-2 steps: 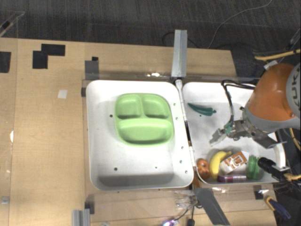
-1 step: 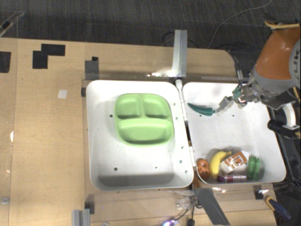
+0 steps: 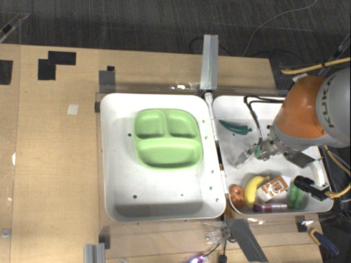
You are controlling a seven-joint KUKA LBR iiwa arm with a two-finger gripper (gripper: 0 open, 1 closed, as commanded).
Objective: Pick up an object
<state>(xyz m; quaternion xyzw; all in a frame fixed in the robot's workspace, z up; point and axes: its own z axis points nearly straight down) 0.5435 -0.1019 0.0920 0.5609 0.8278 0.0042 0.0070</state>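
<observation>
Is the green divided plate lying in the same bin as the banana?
No, the green divided plate lies alone in the left bin, while the banana sits in the right bin among other small items.

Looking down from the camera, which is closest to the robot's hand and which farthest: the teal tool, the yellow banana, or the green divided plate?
Measured from the hand in the right bin:
1. Teal tool, just up and left of it in the same bin.
2. Yellow banana, below it at the bin's near edge.
3. Green divided plate, far left in the other bin.
</observation>
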